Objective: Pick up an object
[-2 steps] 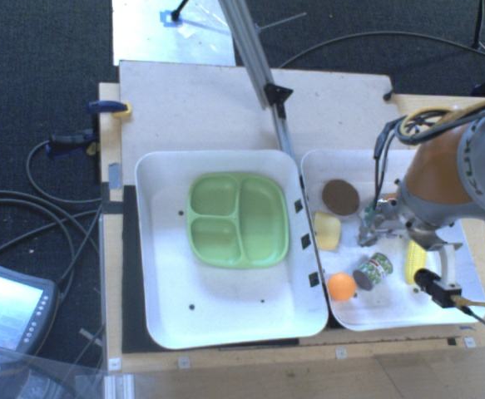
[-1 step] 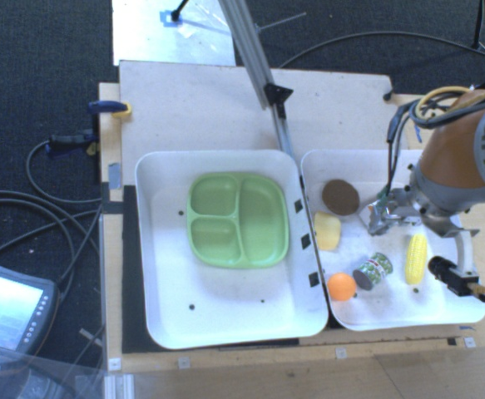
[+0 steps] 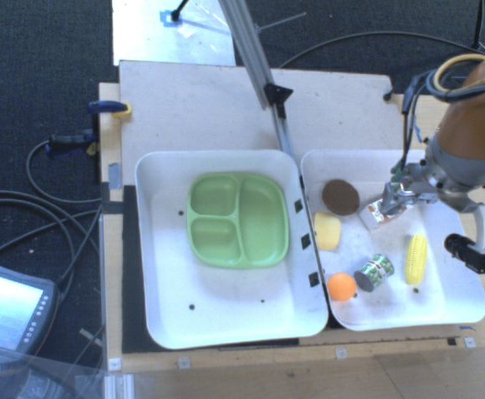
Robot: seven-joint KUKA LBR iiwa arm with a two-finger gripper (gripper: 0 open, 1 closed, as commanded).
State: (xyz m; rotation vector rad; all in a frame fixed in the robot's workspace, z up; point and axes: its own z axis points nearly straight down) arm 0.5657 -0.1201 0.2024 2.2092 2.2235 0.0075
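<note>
My gripper (image 3: 394,201) hangs low over the upper middle of the right bin (image 3: 467,302), with the arm coming in from the right. Directly at its tip lies a small white and red carton (image 3: 374,215), tilted, with its left end sticking out from under the gripper. Whether the carton is touched or gripped is hidden by the wrist. To the left of the gripper lies a brown round disc (image 3: 340,196). Lower in the bin are a yellow block (image 3: 328,232), an orange ball (image 3: 341,286), a green can (image 3: 375,273) on its side and a yellow corn cob (image 3: 415,258).
The left bin (image 3: 167,306) holds a green divided plate (image 3: 238,220). A grey pole (image 3: 250,44) slants down to the divider between the bins. A black fitting (image 3: 468,253) juts from the arm over the right bin's right side.
</note>
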